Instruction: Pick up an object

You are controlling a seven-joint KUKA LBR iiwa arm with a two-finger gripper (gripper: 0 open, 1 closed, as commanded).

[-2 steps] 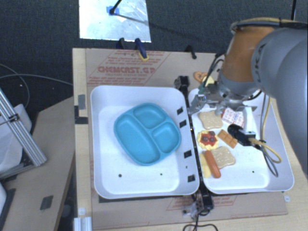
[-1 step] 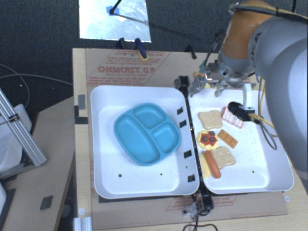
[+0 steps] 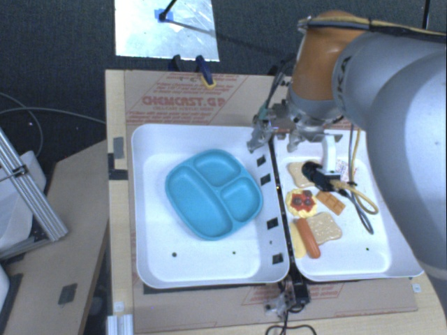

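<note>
Hovering over the right bin's (image 3: pixel 363 260) far end, claw (image 3: pixel 292 135), grip unclear; sausage (image 3: pixel 307 238) lengthwise near-to-far.

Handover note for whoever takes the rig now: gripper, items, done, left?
Gripper: above the far end of the right bin, nothing seen in it; open or shut unclear.
Items: toy foods in the right bin, including hot dog, toast slice and pizza piece. Blue divided plate in the left bin.
Done: no pick yet.
Left: grasp and lift one object.
</note>
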